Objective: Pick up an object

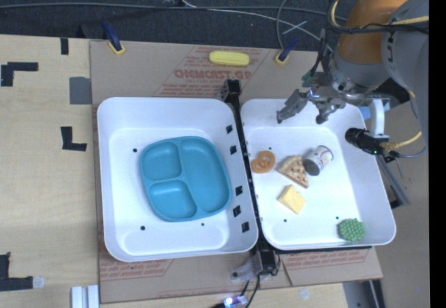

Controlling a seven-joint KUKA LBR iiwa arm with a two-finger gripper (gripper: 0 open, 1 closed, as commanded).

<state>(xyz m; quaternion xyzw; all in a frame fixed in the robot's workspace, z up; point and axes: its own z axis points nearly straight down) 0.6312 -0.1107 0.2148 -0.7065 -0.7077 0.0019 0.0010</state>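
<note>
1. Where the right bin (268,230) meets the viewer, its near right corner carries a green broccoli piece (351,230), the object closest to the camera and well apart from the gripper.
2. Just beyond, toward the bin's middle, lies a yellow cheese cube (292,198).
3. Farther in, three items form a row across the bin's centre: a brown ring-shaped pretzel (263,162) near the left edge, a pizza slice (295,171) beside it, and a small can (319,158) lying on its side, touching or almost touching the slice.
4. Left bin (115,160), beside the right one, holds a blue divided plate (185,178) at its centre.
5. Gripper (306,110), at the right bin's far edge, hangs above bare white floor with its two fingers spread apart and nothing between them. All five loose items lie on its near side; the can and pizza slice are the nearest, none touching it.
6. Arm (373,28), grey with an orange band, enters from the far right.
7. Yellow banana-like object (228,58) rests on the cardboard sheet (181,77) beyond both bins.
</note>
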